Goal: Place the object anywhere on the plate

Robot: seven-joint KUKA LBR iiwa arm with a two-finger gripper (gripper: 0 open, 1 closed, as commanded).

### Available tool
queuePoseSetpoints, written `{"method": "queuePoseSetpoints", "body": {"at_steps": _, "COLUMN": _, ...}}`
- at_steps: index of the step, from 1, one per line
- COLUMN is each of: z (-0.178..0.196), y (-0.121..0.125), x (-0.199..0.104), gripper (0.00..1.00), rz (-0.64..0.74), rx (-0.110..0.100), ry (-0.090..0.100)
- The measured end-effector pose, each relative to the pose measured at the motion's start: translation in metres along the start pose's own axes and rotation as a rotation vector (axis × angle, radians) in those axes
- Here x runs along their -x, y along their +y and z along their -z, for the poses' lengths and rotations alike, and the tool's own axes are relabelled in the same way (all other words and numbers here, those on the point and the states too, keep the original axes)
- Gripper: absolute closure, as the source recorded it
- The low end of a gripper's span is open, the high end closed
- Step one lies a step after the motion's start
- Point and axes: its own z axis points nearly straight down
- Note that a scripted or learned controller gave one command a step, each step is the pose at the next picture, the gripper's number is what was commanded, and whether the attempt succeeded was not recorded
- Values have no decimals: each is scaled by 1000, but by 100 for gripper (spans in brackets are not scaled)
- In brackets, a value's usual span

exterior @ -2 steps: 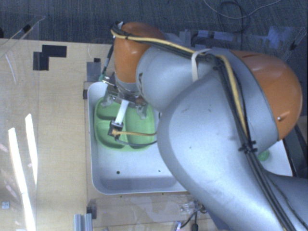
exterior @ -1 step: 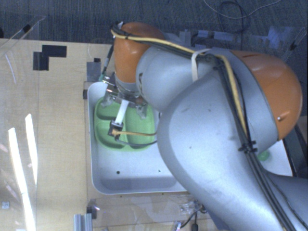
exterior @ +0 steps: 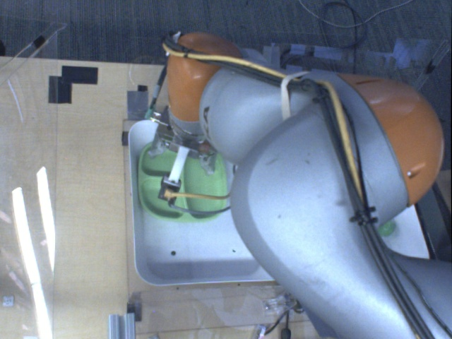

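Grey arm (exterior: pixel 318 189) from the right, pincer (exterior: pixel 182 150) hung over green plate (exterior: pixel 150 167) in white bin (exterior: pixel 191 260) on desk (exterior: pixel 70 189), pincer's state could not be told

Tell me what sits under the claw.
A green plate in the white bin lies under the claw. The arm covers the plate's right side, so anything resting there is hidden.

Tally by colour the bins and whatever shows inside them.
Green: 2 (plate, small piece half hidden by the arm)
White: 2 (left bin, right bin)
Total: 4
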Motion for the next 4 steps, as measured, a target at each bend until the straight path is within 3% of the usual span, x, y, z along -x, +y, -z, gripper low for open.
{"method": "queuePoseSetpoints", "body": {"at_steps": 4, "z": 0, "y": 0, "x": 0, "gripper": 0, "rz": 0, "rx": 0, "ry": 0}}
